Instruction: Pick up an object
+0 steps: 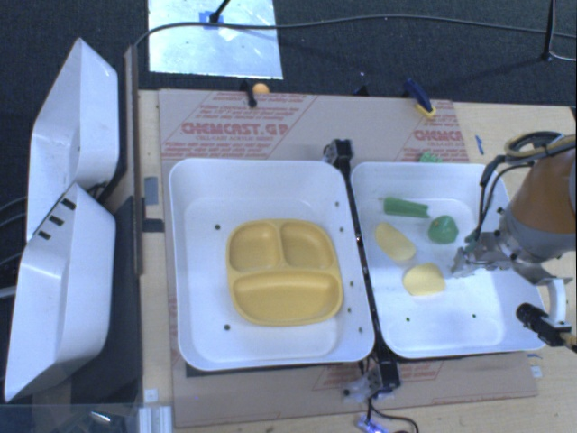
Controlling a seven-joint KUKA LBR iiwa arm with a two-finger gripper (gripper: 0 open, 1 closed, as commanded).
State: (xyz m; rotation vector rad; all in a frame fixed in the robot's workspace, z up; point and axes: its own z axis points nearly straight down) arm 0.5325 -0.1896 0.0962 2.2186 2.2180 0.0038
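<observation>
- Two shallow white bins sat side by side on the cardboard-covered surface [270, 120], the left bin [194, 242] and the right bin [451, 332] meeting along a central seam.
- The left bin held a single yellow divided tray [284, 271], lying flat near its middle, with two small compartments toward the far side and one long compartment toward the near side.
- The right bin held four items clustered in its far half: a green stick-shaped piece [405, 207], a round green piece [443, 229], a pale yellow oval piece [394, 241] and a yellow lump [424, 280].
- The green stick-shaped piece lay with its long axis running roughly left to right across the view, tilted only slightly.
- The pale yellow oval piece lay on a diagonal, its long axis running from far left to near right.
- The grey arm with its orange band [544, 201] reached over the right bin's right side; the end effector [471, 258] sat low just right of the yellow lump, and whether it was spread or pressed together could not be told.
</observation>
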